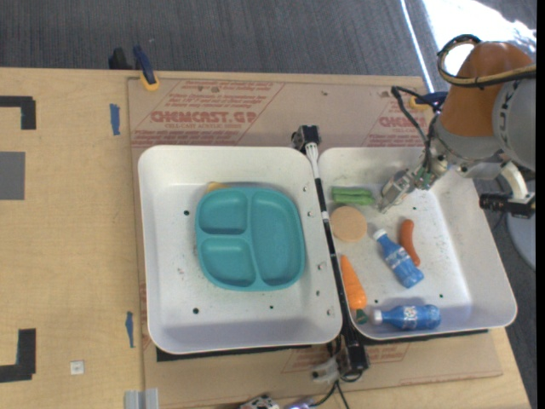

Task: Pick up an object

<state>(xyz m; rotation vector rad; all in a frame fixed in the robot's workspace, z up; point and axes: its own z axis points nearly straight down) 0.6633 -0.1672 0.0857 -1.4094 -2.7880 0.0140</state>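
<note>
Here the gripper [397, 188] hangs low in the right bin [477, 307], near its far wall; whether it is apart or together I cannot tell. The green object [352, 197] lies just beside it at nine o'clock, the tan disc [348, 224] at seven o'clock.

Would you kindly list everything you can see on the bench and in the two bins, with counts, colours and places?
Bins: two, white, side by side on the bench.
Divided plate: one, teal, centre of the left bin.
Green item: one, top left of the right bin.
Round disc: one, tan, below the green item.
Carrot: one, orange, along the right bin's left wall.
Sausage: one, red-orange, middle of the right bin.
Bottles: two, blue, one mid-bin, one by the near wall.
Clamps: one blue-and-orange at the board's far left corner, another at its far right.
Gripper: one, metallic, over the right bin's far part.
</note>
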